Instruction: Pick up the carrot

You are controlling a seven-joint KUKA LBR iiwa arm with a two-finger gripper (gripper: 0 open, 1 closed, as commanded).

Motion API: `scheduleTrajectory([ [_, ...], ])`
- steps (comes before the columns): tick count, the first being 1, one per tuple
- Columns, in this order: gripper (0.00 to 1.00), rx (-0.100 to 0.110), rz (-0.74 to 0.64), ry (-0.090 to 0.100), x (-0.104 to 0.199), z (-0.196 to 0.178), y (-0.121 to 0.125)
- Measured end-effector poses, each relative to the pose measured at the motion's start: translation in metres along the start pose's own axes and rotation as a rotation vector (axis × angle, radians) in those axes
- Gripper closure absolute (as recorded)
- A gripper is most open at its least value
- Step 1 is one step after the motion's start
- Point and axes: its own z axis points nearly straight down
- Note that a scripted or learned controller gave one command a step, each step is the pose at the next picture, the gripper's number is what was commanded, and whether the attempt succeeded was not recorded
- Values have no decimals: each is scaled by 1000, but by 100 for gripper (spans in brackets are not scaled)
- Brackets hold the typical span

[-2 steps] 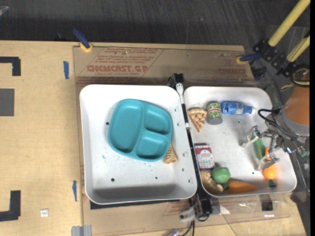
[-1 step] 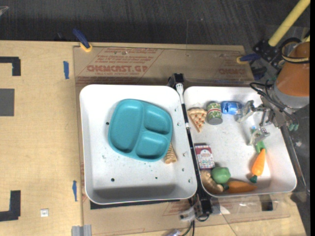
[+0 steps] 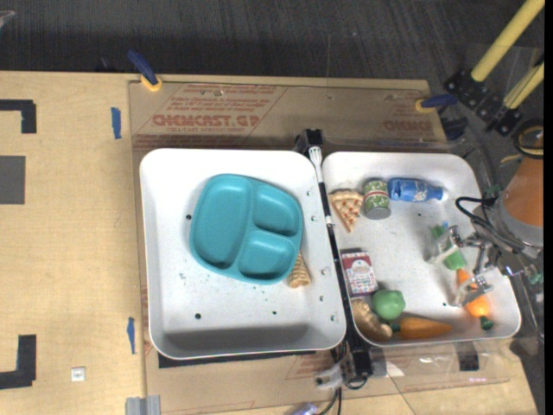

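one carrot (image 3: 424,326) lies in right bin (image 3: 406,258); gripper (image 3: 473,277) state unclear

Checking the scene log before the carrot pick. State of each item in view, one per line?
carrot: lying flat, near edge of right bin, untouched
gripper: over right bin's right side, off the carrot
teal tray: flat in left bin
blue bottle: on its side
can: upright
green apple: beside carrot's end
red packet: lying flat
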Motion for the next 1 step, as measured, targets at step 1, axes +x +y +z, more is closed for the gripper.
scheduleTrajectory([
  [1, 0, 3, 267, -5, -57, 1, -12],
])
